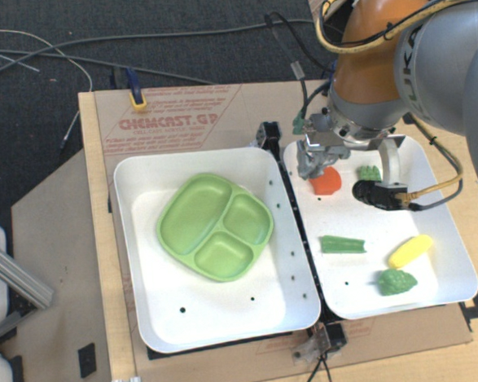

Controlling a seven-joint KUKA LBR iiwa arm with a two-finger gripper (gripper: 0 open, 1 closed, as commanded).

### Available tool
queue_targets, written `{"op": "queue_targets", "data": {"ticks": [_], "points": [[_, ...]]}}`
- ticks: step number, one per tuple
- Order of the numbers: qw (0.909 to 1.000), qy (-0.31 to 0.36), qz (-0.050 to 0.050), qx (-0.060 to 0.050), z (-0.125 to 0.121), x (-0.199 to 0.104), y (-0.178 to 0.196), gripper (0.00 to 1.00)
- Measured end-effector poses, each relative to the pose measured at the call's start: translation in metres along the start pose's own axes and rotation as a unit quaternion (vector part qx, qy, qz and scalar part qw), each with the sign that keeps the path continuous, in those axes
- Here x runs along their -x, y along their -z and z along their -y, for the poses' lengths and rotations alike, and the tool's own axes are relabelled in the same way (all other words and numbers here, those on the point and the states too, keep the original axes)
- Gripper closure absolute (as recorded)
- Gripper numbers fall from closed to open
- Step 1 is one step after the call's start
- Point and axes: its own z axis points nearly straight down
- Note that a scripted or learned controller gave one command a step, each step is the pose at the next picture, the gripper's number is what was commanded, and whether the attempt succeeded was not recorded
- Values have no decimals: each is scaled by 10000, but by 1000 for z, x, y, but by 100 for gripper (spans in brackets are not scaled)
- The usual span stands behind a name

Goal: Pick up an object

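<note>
My gripper [314, 166] hangs over the far left part of the right bin [449, 281], close to the divider between the bins. A small red-orange object [327, 182] lies right beside and just under the gripper's tip, partly covered by it; I cannot tell whether they touch. Elsewhere in the same bin are a green bean-like stick [341, 244], a yellow piece [410, 250], a green broccoli-like piece [396, 281] and a small green item [368, 172] behind the arm's wrist.
The left bin [150, 315] holds a light green divided plate [215, 226] near its middle. A black part on a yellow cable [378, 193] hangs from the arm over the right bin. Cardboard lies under both bins.
</note>
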Motion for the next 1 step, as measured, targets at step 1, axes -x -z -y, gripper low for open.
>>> {"op": "queue_targets", "data": {"ticks": [1], "points": [[10000, 2, 2, 7, 6, -47, 4, 100]]}}
